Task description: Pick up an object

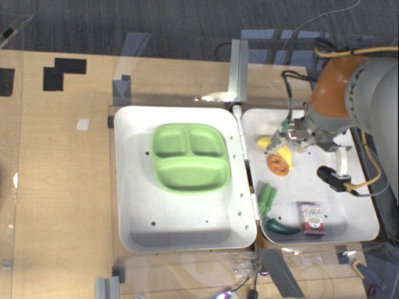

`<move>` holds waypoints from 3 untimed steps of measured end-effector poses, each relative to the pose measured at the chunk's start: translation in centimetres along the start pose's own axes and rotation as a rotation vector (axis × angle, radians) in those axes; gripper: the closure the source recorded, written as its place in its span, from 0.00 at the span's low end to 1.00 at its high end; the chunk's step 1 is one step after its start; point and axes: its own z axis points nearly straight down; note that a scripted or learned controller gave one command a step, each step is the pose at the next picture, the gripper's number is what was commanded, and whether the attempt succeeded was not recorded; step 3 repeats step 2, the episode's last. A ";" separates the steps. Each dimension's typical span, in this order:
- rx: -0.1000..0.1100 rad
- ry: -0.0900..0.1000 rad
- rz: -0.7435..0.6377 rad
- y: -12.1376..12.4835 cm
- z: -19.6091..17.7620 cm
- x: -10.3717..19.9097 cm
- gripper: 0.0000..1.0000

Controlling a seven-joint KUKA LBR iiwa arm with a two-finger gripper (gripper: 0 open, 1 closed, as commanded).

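Observation:
My gripper (pixel 292 136) hangs low over the upper part of the right bin (pixel 361 229), having reached in from the right. Right beneath and beside it lies a yellow banana-like toy (pixel 274 146), touching an orange round toy (pixel 278 164) just below. The gripper partly covers the yellow toy's right end, and I see nothing lifted off the bin floor. Lower in the same bin lie a light green pod (pixel 267 198), a dark green curved vegetable (pixel 280 227) and a small red box (pixel 312 219).
The left bin (pixel 131 217) holds a light green divided plate (pixel 189 156) in its middle. A metal rail (pixel 244 167) separates the two bins. The grey arm with its orange band (pixel 330 92) covers the right bin's upper right corner.

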 end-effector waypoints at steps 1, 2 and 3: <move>-0.009 0.002 -0.002 0.3 -1.3 0.2 1.00; 0.006 0.001 0.089 3.2 -9.7 6.4 1.00; 0.006 0.001 0.089 3.2 -9.7 6.4 1.00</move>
